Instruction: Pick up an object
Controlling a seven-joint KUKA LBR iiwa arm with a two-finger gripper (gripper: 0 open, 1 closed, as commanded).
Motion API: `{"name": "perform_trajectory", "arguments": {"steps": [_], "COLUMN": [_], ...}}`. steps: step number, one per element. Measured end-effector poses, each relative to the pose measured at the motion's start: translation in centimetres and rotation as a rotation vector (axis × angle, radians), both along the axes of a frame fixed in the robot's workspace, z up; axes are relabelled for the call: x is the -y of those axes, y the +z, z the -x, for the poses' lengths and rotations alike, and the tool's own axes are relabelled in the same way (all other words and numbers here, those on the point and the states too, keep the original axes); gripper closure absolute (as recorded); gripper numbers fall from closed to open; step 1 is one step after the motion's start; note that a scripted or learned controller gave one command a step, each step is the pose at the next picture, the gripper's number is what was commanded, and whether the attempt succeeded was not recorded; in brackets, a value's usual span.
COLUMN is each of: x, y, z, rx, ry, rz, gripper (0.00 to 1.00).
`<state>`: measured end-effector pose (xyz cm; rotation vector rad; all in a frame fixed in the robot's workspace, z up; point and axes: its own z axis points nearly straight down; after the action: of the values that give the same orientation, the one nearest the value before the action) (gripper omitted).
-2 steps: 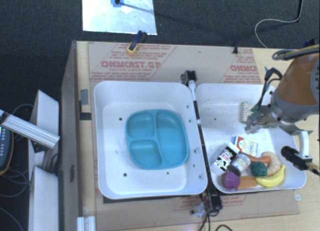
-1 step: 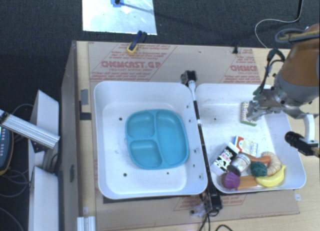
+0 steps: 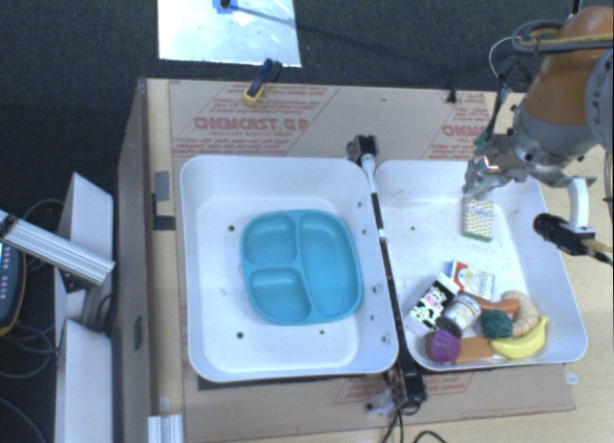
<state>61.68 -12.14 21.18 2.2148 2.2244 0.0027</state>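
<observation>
Here the claw [image 3: 479, 185] hangs over the upper part of the right bin [image 3: 566, 283], right above a small pale speckled block [image 3: 478, 220] that seems to dangle from it; how wide it stands I cannot tell. Near that bin's lower corner cluster a banana [image 3: 525, 338], a purple ball [image 3: 443, 345] and a can [image 3: 461, 313]. The left bin [image 3: 206, 240] holds a blue divided tray [image 3: 299, 266].

A blue divided tray [image 3: 299, 267] lies in the left bin [image 3: 216, 192]; a yellow-handled tool [image 3: 259, 81] rests at the bench's [image 3: 288, 117] far edge.
</observation>
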Motion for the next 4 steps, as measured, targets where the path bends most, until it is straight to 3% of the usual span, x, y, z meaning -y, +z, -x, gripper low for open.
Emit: {"name": "perform_trajectory", "arguments": {"steps": [1, 2, 4], "x": [0.0, 0.5, 0.5], "y": [0.0, -6.8, -6.7], "z": [0.0, -1.7, -1.7], "rx": [-0.001, -0.003, -0.002], "ry": [0.0, 0.0, 0.0], "rz": [0.0, 0.0, 0.0], "gripper": [0.0, 0.0, 0.0]}}
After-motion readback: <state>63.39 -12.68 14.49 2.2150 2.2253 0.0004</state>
